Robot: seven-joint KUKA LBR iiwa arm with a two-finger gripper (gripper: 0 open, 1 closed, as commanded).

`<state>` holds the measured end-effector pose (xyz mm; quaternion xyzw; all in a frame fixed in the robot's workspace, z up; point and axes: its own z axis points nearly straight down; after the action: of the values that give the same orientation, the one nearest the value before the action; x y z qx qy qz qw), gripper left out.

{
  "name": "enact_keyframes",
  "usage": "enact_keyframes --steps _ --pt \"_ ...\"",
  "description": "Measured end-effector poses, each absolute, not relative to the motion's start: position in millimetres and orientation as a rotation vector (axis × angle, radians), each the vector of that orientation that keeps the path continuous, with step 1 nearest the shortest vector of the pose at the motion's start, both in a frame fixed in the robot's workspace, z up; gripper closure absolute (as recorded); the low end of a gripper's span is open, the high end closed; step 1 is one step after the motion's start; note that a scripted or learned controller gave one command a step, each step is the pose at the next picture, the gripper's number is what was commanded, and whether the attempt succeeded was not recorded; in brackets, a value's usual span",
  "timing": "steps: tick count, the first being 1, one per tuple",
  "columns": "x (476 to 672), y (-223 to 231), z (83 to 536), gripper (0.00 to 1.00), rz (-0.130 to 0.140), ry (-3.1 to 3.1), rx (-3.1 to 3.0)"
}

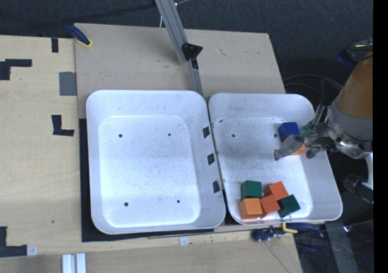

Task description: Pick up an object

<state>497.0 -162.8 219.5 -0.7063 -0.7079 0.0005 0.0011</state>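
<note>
Arm: the grey arm (354, 105) comes in from the right edge, its orange band visible above the wrist, and reaches over the right-hand bin.
Gripper: the gripper (290, 148) hangs low inside the right bin (242, 108), toward that bin's right wall, pointing left.
Fingers: one grey finger sticks out to the left, with a bit of orange right at it; from where I stand I cannot tell whether the fingers are apart or together, or whether that orange bit is gripped.
Blue block: a blue block (288, 128) sits just above the gripper, touching or nearly touching it, on the bin floor near the right wall.
Block cluster: at the near edge of the right bin lies a tight group of blocks: a dark green block (251, 189), an orange block (277, 190) beside it, another orange block (250, 207) at the front left, a third orange one (270, 204) in the middle, and a second green block (289, 205) at the right end.
Left bin: the left bin (97, 108) lies beside the right one, their rims touching along the middle.
Bench: the two bins rest on a wooden bench (133, 53), and a slanted metal bar (170, 8) crosses above it toward the bins.
</note>
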Motion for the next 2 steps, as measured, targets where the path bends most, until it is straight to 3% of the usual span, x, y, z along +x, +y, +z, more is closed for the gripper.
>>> enact_keyframes --steps 1,2 --pt "497.1 -163 220 0.0 0.001 -2.223 -2.218" --pt "498.0 -168 175 0.0 0.007 -2.219 -2.217"
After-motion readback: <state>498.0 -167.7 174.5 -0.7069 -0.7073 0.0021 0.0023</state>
